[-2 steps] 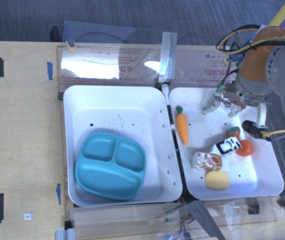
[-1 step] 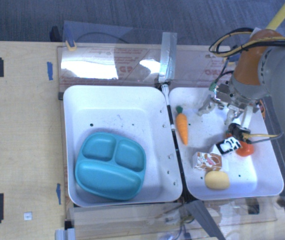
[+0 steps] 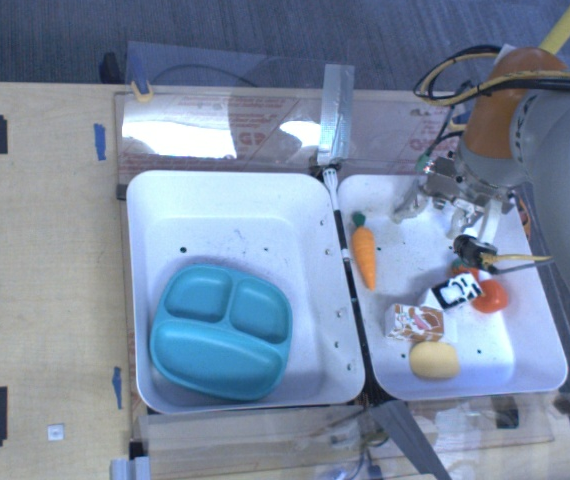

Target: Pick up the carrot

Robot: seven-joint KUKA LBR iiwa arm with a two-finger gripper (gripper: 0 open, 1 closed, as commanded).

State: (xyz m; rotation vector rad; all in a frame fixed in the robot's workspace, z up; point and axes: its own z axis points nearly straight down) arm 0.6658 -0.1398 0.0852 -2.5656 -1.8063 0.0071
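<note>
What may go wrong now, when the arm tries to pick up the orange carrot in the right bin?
1. The orange carrot with a green top lies close to the left wall of the right white bin, beside the divider, so a finger may strike that wall.
2. The pincer hangs to the right of the carrot, not over it; a straight descent would likely miss.
3. The carrot is narrow, tapered and lies slightly slanted, so it may slip or roll when squeezed.

Glossy white plastic bins (image 3: 305, 268), a smooth blue plastic tray (image 3: 223, 332), pale matt wooden bench (image 3: 35, 298).
</note>
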